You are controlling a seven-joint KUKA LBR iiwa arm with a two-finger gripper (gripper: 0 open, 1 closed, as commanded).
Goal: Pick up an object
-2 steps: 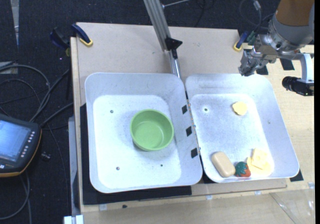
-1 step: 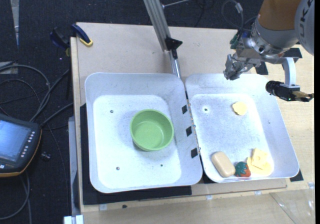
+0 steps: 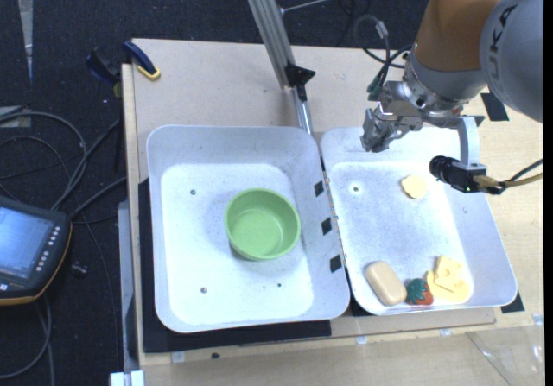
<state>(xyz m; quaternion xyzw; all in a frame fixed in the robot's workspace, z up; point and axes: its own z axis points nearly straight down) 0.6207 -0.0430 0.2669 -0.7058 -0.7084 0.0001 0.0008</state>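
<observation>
Nearest the camera, well below the claw (image 3: 378, 141), a tan oblong piece (image 3: 385, 281) lies in the right bin (image 3: 363, 298) with its long axis slanting, beside a red-green item (image 3: 419, 291) and a yellow piece (image 3: 449, 279). Closest to the claw, down and to its right, sits a small yellow lump (image 3: 415, 187). I cannot tell the claw's opening; it holds nothing visible
</observation>
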